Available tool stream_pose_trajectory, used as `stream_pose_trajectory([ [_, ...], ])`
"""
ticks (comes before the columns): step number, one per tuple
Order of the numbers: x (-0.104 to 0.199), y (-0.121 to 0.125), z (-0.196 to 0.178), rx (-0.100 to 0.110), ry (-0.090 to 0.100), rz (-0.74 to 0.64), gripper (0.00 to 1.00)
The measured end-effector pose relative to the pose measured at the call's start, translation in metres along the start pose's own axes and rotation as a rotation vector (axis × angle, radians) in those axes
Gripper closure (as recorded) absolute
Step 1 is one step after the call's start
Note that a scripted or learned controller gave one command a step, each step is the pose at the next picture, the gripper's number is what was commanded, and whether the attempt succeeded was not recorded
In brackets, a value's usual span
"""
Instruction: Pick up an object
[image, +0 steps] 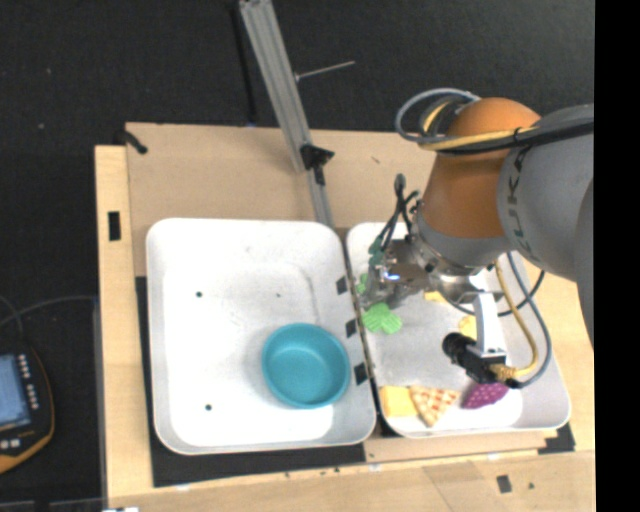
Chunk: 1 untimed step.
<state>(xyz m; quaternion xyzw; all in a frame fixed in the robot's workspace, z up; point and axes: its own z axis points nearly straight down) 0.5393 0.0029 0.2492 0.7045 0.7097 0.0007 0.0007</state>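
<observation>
No text, label, brand or number is legible on anything here.

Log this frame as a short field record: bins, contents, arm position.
left bin: holds a blue bowl, upright, near its lower right corner
right bin: green toy by the left wall; pizza slice, yellow piece and purple piece along the lower edge
arm: over the right bin, orange band above the wrist
gripper: low at the bin's left side, just above the green toy
grasp: cannot tell
</observation>
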Motion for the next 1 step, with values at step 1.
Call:
stream_pose_trajectory([
  [1,0.0569,0.0116,0.0096,0.001,0.000,0.002,1.00],
])
